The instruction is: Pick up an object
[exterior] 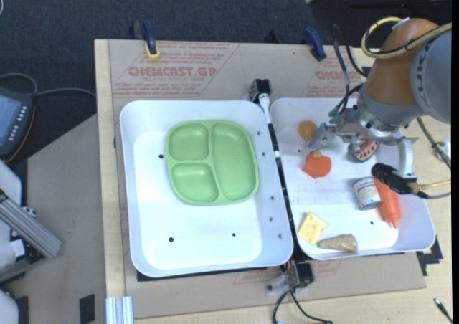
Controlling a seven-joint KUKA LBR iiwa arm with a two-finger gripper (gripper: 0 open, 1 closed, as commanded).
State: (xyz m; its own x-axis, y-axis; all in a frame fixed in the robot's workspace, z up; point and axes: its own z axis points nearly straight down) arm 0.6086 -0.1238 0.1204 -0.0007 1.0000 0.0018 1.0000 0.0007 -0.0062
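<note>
Sitting at nine o'clock of your view, the green divided plate (213,161) is occupying the left bin (143,244). You are seeing the gripper (320,145) hanging over the right bin (416,240), fingers apart around nothing, just above the orange-red piece (318,165); the carrot (389,204) is lying at three o'clock.

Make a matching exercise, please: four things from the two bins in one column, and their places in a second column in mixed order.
Things:
1. green tray
2. carrot
3. cheese
4. tomato

Places:
A. right bin, near its right edge, beside the can
B. left bin, in its middle
C. right bin, just below the gripper
D. right bin, lower left, next to the bread

Pairs: 1-B, 2-A, 3-D, 4-C
</note>
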